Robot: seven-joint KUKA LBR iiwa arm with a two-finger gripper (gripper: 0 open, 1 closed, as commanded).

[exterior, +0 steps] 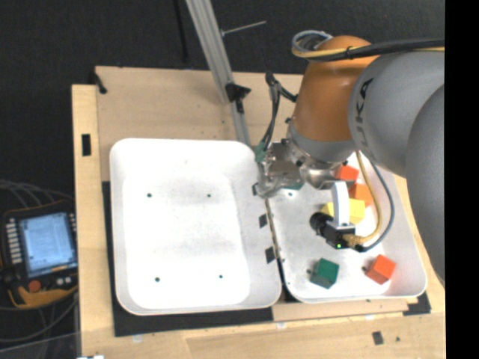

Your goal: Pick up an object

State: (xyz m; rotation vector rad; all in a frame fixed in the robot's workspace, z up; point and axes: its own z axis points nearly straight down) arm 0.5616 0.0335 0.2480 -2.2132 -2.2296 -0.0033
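- Gripper (278, 176) low over the right bin (408, 279), at its upper left corner, just beside the rim that meets the left bin (179, 155).
- Grip state impossible to make out: seen from above, underside masked by the wrist hardware.
- Arm (397, 103) in from the right, grey, with the orange band (325, 96) directly above the wrist, covering the upper right part of the right bin.
- Five blocks to choose from, all lying on the right bin's floor, all to the right of or below the gripper.
- Red block (348, 173) nearest: just right of the gripper, about level with it, partly tucked under the wrist.
- Pale orange block (362, 194) close against the red block, a little lower and further right; contact between the two unclear.
- Yellow block (357, 211) just below the pale orange block, lower than the gripper and to its right.
- Green block (324, 273) near the bin's lower rim, well below the gripper and slightly to its right.
- Orange block (380, 268) beside the green block but apart from it, toward the lower right corner, farthest from the gripper.
- Both bins side by side on the bench (86, 163), touching along one long edge.
- Pendant (46, 241) with a lit screen off the bench's left side.
- Metal pole (213, 51) slanting down from the top toward the bins' shared upper corner.
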